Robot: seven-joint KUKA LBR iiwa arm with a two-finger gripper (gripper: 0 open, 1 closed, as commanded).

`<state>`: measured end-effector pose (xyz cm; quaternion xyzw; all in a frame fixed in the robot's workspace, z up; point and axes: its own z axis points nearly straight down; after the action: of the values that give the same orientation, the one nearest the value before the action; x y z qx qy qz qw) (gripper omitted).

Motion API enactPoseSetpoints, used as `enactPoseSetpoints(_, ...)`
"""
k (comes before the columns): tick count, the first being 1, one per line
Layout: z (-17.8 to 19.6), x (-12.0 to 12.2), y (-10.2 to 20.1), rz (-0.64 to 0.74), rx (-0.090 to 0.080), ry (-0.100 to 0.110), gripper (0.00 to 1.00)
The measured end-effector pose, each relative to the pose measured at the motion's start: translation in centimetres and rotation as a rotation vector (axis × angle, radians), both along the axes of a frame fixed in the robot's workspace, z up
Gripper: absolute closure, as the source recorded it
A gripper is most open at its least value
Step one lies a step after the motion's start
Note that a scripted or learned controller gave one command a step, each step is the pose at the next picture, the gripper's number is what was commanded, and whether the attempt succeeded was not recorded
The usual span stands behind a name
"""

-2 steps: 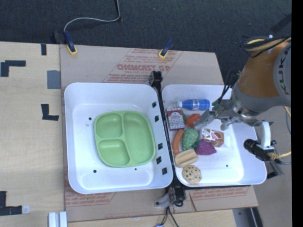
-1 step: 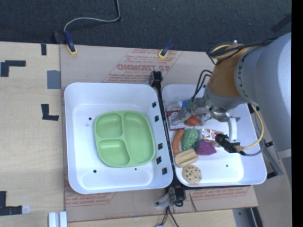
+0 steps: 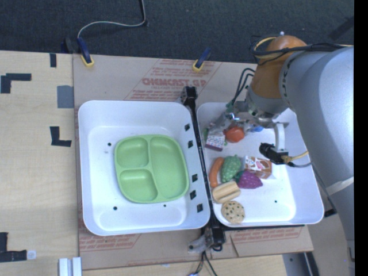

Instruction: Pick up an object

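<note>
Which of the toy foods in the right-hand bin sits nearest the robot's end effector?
The red tomato, right below the end effector. The cookie and bread roll lie further down the bin.

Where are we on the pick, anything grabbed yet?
Done: the arm has reached into the right bin, with the gripper low at its far end, by the red tomato-like toy. In hand: nothing visibly between the fingers; a grasp can't be confirmed. Left: secure an item and lift it clear.

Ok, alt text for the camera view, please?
The grey arm reaches from the right over the right bin, its gripper low beside a red tomato among toy foods. The left bin holds a green divided plate.
</note>
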<state>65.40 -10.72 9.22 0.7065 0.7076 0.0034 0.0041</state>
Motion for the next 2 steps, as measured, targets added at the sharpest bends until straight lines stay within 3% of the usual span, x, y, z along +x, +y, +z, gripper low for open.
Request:
enactPoseSetpoints(1,1.44,0.32,0.06,0.001,-0.001,-0.011,1.00)
enactPoseSetpoints(2,1.22,0.18,0.07,0.001,0.000,-0.006,0.00)
